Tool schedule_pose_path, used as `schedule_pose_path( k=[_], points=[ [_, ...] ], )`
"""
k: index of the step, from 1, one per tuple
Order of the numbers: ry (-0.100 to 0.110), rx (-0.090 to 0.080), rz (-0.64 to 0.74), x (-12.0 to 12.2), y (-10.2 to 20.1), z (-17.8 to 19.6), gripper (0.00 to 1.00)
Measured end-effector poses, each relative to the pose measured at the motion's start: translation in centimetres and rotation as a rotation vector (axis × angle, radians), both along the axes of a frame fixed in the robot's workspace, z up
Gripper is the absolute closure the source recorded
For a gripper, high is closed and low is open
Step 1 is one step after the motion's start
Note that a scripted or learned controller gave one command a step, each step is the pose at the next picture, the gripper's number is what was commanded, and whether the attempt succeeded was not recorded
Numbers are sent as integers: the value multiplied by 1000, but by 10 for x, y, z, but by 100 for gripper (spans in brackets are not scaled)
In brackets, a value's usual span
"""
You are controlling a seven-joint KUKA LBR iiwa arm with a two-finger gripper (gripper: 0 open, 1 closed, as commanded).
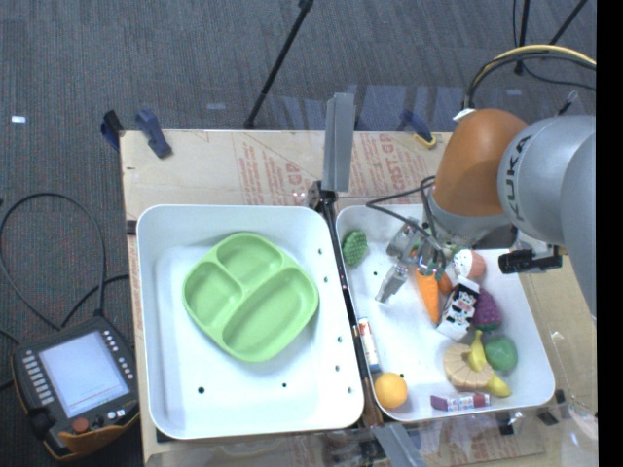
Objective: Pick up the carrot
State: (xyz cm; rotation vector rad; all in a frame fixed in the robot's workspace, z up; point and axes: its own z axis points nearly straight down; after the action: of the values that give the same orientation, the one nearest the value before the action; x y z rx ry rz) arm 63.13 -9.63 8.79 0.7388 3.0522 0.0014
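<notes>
The orange carrot (pixel 430 300) lies in the right bin (pixel 409 358), pointing toward the front, between bare bin floor on its left and a white-and-black carton (pixel 459 311) on its right. My gripper (pixel 408 278) hangs low over the bin just left of the carrot's thick upper end. It looks open: one grey finger (pixel 389 286) reaches down onto the bin floor to the carrot's left, the other sits by the carrot's top. The carrot rests on the bin floor, not lifted.
The left bin (pixel 175 397) holds a green divided plate (pixel 251 295). Around the carrot are a green bumpy toy (pixel 353 248), purple grapes (pixel 485 310), a lime (pixel 501 353), a banana (pixel 477 356), an orange (pixel 390 390), a marker (pixel 365 343) and a pink bar (pixel 459 401).
</notes>
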Motion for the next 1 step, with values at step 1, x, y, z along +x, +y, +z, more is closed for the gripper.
schedule_pose_path(
  k=[1],
  points=[
    [3,0,115,-66,2,-1,0]
  ],
)
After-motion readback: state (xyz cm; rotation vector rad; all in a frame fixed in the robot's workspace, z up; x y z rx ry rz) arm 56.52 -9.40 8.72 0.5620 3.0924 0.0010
